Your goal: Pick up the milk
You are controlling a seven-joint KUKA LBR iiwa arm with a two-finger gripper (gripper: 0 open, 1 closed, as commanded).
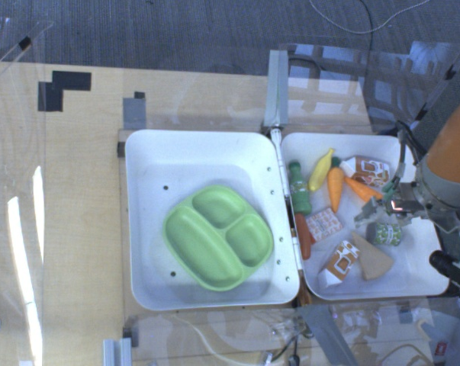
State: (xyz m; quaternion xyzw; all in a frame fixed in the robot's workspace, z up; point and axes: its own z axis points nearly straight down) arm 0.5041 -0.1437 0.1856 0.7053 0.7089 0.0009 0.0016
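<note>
A KUKA arm reaches over the right edge of the right bin [424, 284], its gripper [387, 208] hanging low above the bin's middle with fingers parted and nothing between them. The milk carton [339, 261] lies on its side near the bin's front edge, apart from the gripper and just beside a tan wedge [372, 259]. A green-lidded jar [388, 233] sits just below the gripper. Toward the back edge lie a banana [320, 171], a carrot [335, 187] and a second printed carton [368, 171]; a green bottle [298, 188] rests along the left wall. The left bin [138, 227] carries a green divided plate [218, 237].
</note>
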